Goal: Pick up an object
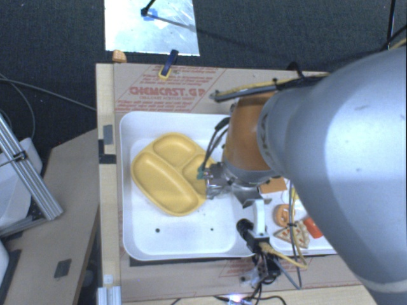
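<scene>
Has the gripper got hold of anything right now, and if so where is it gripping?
Cannot be told. The gripper is down at the right edge of the yellow divided plate in the left bin, but the arm hides the contact.

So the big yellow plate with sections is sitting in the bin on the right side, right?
Not quite. The yellow sectioned plate is in the left bin, as the camera view shows. The right bin holds smaller things, such as an orange round piece, and the arm's orange band hangs above the plate's right edge.

Yellow divided plate [166, 173] (flat), left bin [137, 234]
</scene>
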`<state>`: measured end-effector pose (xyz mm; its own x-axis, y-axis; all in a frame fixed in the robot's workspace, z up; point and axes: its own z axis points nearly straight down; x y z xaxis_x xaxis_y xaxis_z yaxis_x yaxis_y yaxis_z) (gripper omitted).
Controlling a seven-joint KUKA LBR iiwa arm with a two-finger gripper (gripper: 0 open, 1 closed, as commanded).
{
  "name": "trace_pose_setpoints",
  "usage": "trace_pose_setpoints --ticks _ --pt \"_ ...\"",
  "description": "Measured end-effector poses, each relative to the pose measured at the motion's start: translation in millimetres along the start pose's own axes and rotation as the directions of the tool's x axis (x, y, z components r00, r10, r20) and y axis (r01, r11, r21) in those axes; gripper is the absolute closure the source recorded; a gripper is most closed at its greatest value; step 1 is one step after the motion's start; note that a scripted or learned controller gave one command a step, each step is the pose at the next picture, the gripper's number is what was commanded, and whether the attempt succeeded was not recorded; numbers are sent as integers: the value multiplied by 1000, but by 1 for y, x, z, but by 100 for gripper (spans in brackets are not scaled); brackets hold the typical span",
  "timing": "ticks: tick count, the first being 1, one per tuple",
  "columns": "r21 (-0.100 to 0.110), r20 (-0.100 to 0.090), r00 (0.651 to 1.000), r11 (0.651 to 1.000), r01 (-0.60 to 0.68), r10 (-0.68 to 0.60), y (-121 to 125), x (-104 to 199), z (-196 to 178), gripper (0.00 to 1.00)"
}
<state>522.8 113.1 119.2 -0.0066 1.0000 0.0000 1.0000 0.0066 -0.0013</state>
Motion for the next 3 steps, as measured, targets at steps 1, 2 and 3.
trace_pose_setpoints --ticks 1,2,3 --pt "-12 0 1000 1000 -3 3 50 -26 -70 100" --pt "-5 2 1000 1000 -8 8 81 -74 -66 100" --pt "-1 -3 1000 1000 4 -4 59 0 -65 100"
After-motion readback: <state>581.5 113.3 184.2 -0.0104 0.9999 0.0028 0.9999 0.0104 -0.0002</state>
